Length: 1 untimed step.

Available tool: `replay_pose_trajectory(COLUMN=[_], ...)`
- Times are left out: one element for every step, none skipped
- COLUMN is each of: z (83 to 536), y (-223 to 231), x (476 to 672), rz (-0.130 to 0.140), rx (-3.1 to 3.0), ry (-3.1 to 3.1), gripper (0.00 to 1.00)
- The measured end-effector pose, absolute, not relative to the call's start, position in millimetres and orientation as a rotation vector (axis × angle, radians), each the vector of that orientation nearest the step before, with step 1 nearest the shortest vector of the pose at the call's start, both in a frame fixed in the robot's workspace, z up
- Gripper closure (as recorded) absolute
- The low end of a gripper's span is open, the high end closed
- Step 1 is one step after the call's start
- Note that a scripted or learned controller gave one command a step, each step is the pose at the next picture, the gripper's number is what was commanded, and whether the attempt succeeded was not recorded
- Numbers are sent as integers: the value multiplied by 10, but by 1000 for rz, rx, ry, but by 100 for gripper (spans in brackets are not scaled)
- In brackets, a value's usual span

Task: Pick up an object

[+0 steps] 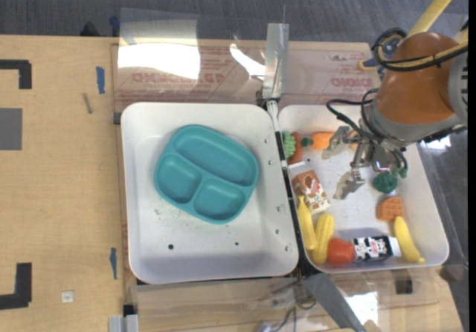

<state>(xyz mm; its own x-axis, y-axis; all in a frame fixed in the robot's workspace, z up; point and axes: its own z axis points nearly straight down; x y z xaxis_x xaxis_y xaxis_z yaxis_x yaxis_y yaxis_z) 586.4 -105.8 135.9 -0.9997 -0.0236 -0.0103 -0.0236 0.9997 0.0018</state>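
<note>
1. The left bin (141,174) held a teal divided plate (207,173), lying flat.
2. The right bin (431,196) carried small toy foods: a corn cob (323,232), two bananas (407,238), a tomato (340,251), a milk carton (372,248), a snack packet (311,190), a waffle (389,208) and a green piece (386,182).
3. The gripper (357,167) hung over that bin's middle, fingers spread, gripping nothing.

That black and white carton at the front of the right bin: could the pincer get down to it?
Probably yes. The carton lies uncovered, and the pincer hangs above the same bin. The tomato and banana crowd its ends.
</note>
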Motion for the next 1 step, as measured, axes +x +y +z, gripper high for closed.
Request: replay_pose_trajectory(z=[970], y=[-995], x=[6189], rz=[1], rx=[449], ry=[3102], gripper=[0])
